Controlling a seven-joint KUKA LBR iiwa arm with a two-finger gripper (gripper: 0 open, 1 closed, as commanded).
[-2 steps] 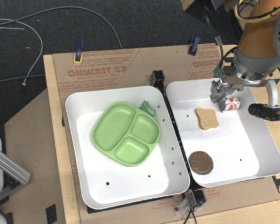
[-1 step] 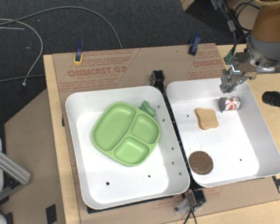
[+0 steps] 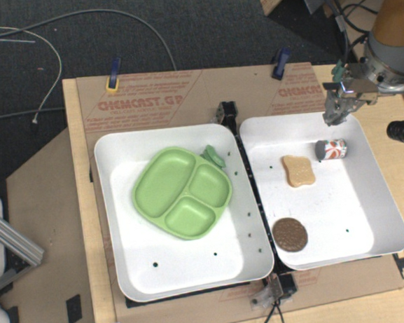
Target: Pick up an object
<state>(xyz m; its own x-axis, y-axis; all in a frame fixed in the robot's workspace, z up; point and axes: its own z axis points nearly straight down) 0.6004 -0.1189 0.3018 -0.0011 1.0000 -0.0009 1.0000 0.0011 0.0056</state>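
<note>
Small can on right white bin, gripper above, finger state unclear

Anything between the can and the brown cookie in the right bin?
Yes: in the camera view, the toast slice lies roughly between the can and the brown cookie.

From my feed I see the arm as a thick rounded body, its upper segment a tan-orange colour and the ring below it pale grey. Black cables loop down beside it toward the wrist. The end effector is a small grey metal assembly, boxy and cluttered with brackets, with a spot of blue and a speck of red on its housing. Its fingers are too small and blurred for me to read.
</note>
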